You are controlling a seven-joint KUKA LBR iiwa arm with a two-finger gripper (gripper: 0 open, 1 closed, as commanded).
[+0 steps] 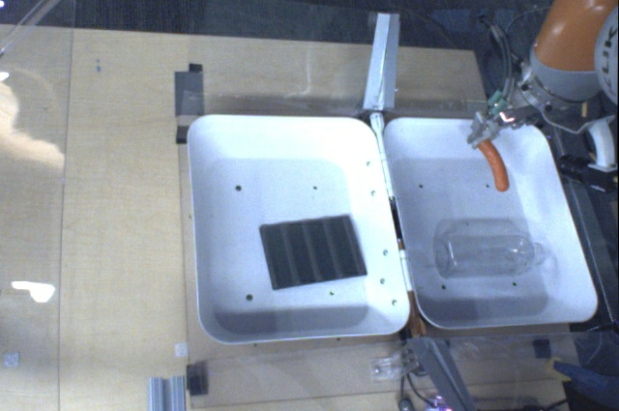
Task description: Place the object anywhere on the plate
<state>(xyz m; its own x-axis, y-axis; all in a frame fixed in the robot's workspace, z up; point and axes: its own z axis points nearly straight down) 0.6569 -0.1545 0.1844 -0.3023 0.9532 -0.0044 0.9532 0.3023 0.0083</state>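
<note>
An orange sausage-shaped object [496, 167] hangs at a slant over the back of the right bin [571, 235]. Its upper end sits between the fingers of my gripper [484, 134], which is shut on it. The arm, with its orange band [573, 13], reaches in from the upper right. The plate [312, 250] is a dark ribbed rectangle lying flat in the front middle of the left bin [222, 167], well to the left of and nearer than the gripper.
A clear plastic bottle [486, 249] lies on its side in the front part of the right bin. A raised rim [391, 206] divides the two bins. A metal post [381, 61] stands behind the divide.
</note>
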